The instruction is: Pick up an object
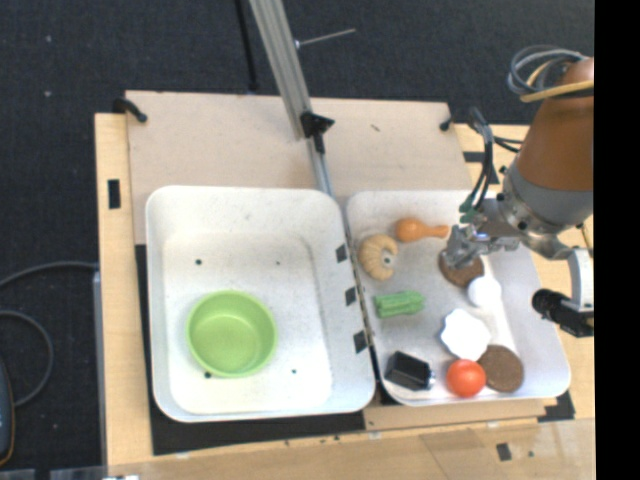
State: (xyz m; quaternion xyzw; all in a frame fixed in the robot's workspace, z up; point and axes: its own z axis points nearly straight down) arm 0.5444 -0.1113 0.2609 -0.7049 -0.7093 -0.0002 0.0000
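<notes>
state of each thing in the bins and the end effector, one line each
green bowl: upright, alone in the left bin
end effector: low in the right bin, over a brown object
orange gourd-shaped toy: lying on its side
green block: lying flat
black block: lying flat
red ball: resting beside brown disc

The wooden surface (pixel 250 143) stands on a dark carpet floor (pixel 100 38). Behind the surface, a metal rail (pixel 280 43) rises slantwise over the floor.
</notes>
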